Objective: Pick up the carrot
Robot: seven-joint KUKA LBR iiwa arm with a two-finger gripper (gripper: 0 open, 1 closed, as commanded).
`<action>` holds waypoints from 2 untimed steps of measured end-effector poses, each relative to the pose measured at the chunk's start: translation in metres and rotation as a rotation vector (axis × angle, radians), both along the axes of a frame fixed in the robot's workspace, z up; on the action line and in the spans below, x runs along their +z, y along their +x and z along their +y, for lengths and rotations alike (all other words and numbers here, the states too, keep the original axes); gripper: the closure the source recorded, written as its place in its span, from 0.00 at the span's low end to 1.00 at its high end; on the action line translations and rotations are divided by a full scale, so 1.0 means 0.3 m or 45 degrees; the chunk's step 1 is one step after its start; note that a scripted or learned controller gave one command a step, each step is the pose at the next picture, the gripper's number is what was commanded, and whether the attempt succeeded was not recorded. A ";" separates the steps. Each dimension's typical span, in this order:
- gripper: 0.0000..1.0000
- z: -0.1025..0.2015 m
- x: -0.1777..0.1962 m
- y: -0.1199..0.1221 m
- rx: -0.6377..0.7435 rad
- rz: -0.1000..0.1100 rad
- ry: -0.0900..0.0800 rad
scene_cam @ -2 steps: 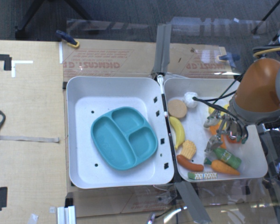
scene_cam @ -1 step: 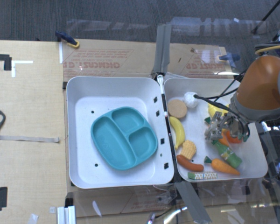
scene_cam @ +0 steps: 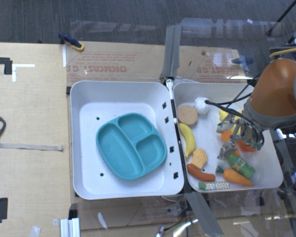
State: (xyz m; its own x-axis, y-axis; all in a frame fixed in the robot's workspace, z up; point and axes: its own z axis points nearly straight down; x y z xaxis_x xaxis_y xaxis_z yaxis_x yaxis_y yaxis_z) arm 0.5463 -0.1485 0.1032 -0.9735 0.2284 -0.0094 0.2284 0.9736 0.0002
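The carrot is orange with a green stub at its left end and lies near the front right corner of the right bin. My gripper hangs low over the middle right of this bin, a short way behind the carrot and apart from it. A green bottle lies between the gripper and the carrot. Small orange pieces sit right under the gripper, partly hidden by it.
The right bin also holds a banana, a corn cob, a red sausage, a round tan bun, a white lump and a yellow piece. A teal divided plate lies in the left bin.
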 end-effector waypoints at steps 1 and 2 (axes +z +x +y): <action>1.00 0.000 0.035 0.006 0.003 -0.007 -0.002; 1.00 0.179 -0.038 0.062 -0.059 0.008 0.003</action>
State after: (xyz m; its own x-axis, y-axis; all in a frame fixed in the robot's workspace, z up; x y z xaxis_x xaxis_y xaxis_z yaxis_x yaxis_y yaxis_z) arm 0.5650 -0.0949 0.0919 -0.9618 0.2736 -0.0024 0.2736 0.9618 0.0011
